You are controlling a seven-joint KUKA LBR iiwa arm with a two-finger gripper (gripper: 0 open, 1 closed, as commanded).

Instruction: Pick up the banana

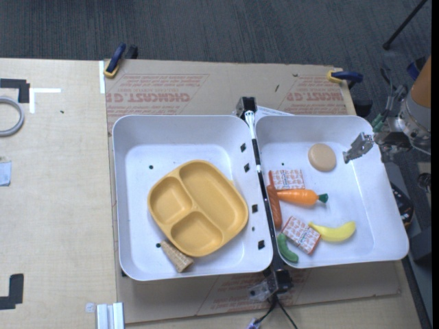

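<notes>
The banana (pixel 334 232) lies in the right bin (pixel 384 218), near its front right corner, just right of a small patterned packet (pixel 301 234) and below the toy carrot (pixel 299 197). The gripper (pixel 358 147) hovers over the bin's far right edge, well apart from the banana; whether it is wide or narrow, I cannot tell. A yellow divided tray (pixel 197 208) sits in the left bin (pixel 130 184).

cardboard sheet (pixel 226 88) | red print (upside down) | reads "CHEMCAST GP"
</notes>
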